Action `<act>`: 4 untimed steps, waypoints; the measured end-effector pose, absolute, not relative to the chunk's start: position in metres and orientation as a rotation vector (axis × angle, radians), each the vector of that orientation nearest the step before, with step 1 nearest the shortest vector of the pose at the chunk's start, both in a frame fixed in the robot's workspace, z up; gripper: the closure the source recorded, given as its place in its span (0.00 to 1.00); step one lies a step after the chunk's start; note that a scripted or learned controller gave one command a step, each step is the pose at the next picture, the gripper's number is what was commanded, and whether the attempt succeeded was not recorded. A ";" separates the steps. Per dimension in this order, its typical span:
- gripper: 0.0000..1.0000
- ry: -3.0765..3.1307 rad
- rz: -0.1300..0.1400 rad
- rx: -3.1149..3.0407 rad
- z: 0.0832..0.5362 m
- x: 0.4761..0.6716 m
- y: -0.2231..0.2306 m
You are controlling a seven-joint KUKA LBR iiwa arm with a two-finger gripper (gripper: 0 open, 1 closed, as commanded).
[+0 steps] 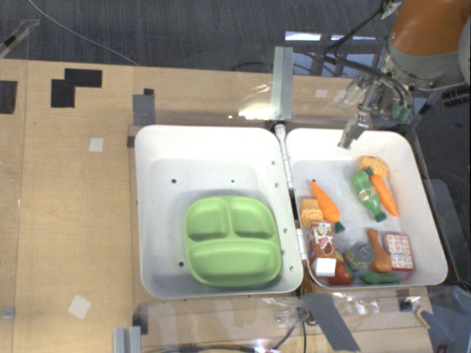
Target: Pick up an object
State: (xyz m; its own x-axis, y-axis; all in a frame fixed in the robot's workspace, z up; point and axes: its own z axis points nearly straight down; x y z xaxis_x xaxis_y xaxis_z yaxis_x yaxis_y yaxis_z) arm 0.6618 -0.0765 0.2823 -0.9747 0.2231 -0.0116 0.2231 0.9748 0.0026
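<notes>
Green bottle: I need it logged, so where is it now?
The green bottle lies in the right bin, upper right area, touching an orange carrot.

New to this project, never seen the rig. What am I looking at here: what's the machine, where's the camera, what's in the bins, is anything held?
One fixed camera looks down at a slant on a wooden bench with two shallow white bins side by side. The grey and orange thing at top right is a robot arm; its two-finger gripper hangs over the far edge of the right bin, above bare bin floor. I see nothing between its fingers, and I cannot tell whether they are open or shut.

The left bin holds a green divided tray. The right bin holds small toy foods: two carrots, a green bottle, a few small boxes and other pieces crowded along the near edge. The job is to pick one up; none is lifted yet.
</notes>
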 end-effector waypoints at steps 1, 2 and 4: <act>0.00 3.103 0.000 0.507 0.160 0.598 -0.114; 0.00 3.072 0.000 0.575 0.090 0.582 -0.150; 0.00 3.122 0.001 0.175 0.090 0.576 -0.083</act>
State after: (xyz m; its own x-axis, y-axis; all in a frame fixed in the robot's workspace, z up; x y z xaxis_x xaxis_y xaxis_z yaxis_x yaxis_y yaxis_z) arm 0.5759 -0.0825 0.0903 -0.9936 0.1120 -0.0150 0.1120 0.9937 0.0013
